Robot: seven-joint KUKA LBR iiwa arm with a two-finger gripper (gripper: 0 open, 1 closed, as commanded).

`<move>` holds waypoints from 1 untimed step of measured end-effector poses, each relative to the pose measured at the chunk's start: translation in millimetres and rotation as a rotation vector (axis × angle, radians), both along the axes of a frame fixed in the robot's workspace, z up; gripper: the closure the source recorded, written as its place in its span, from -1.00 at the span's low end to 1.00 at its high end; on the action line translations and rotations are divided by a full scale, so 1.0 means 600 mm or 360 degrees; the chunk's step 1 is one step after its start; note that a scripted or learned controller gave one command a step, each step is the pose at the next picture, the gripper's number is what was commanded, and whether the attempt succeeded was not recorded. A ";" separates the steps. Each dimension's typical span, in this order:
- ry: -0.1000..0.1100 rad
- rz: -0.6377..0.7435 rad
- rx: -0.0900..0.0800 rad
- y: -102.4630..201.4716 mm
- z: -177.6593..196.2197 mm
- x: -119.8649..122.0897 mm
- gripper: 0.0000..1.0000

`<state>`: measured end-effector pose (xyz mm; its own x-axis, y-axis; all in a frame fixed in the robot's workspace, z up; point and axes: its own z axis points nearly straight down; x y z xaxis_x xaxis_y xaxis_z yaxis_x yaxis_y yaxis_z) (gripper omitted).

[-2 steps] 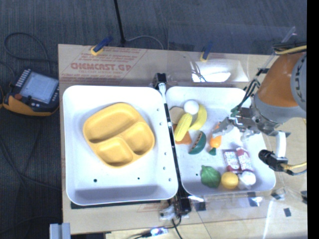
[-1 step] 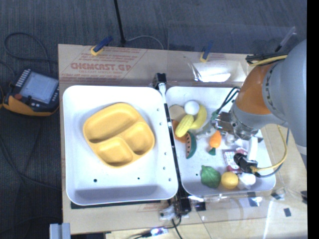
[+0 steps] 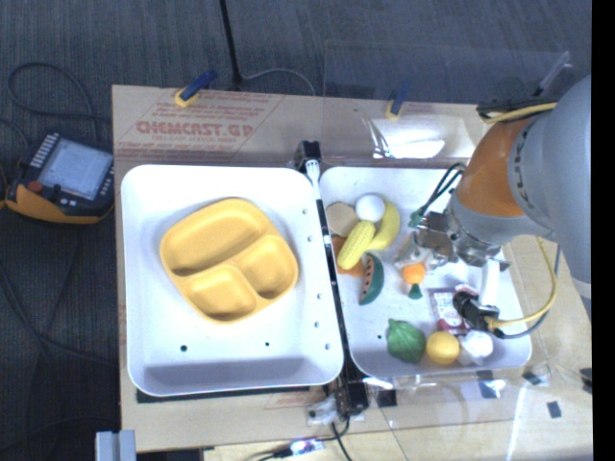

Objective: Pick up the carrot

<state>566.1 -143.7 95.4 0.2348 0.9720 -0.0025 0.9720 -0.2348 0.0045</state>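
Grey and orange, the arm (image 3: 538, 176) looms closest to the lens, reaching over the right bin (image 3: 509, 349) from its right edge. Its gripper (image 3: 420, 250) sits right above the carrot (image 3: 413, 275), which lies mid-bin with green top pointing toward the near edge; whether it is spread or pinching, I cannot tell. A clean grasp likely means closing squarely on the orange body, avoiding the watermelon slice (image 3: 371, 279) and banana (image 3: 386, 229) alongside.

we see the small orange carrot (image 3: 413, 275), green tip pointing down, in the middle of the right bin (image 3: 380, 349).
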 end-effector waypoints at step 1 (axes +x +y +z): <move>0.0016 -0.0653 0.0004 0.056 0.097 -0.015 1.00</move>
